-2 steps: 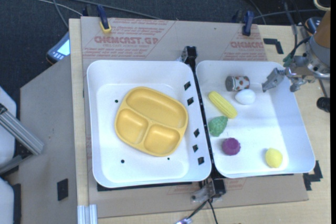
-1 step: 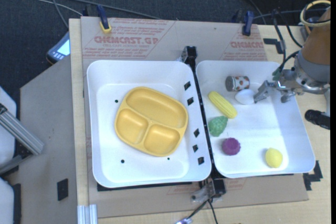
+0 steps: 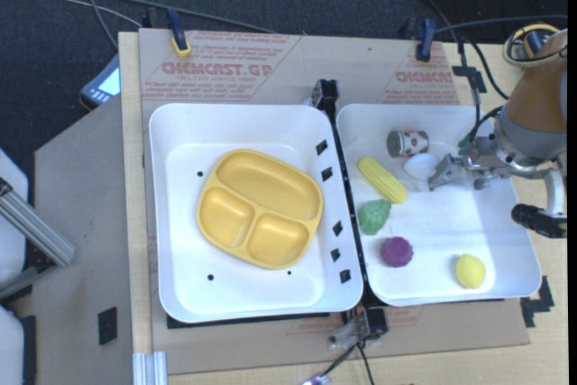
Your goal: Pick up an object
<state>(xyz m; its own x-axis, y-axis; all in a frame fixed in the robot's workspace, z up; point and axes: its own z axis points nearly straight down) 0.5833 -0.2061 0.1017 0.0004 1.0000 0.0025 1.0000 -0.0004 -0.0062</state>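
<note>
The right bin [image 3: 505, 221] holds several small objects. A yellow corn cob [image 3: 381, 178] lies near its left wall, with a green lumpy piece [image 3: 374, 215] and a purple ball [image 3: 396, 251] below it. A yellow lemon [image 3: 470, 270] sits near the front edge. A small tin can [image 3: 407, 142] lies at the back, and a white rounded object [image 3: 419, 165] rests just in front of it. My gripper [image 3: 441, 173] hangs low over the bin's upper middle, right beside the white object, pointing left.
The left bin [image 3: 171, 221] carries a yellow divided plate [image 3: 260, 207]. A black divider [image 3: 338, 185] with clips runs between the bins. Cables trail across the dark floor behind the bench, and clamps [image 3: 179, 38] hold the cardboard backing.
</note>
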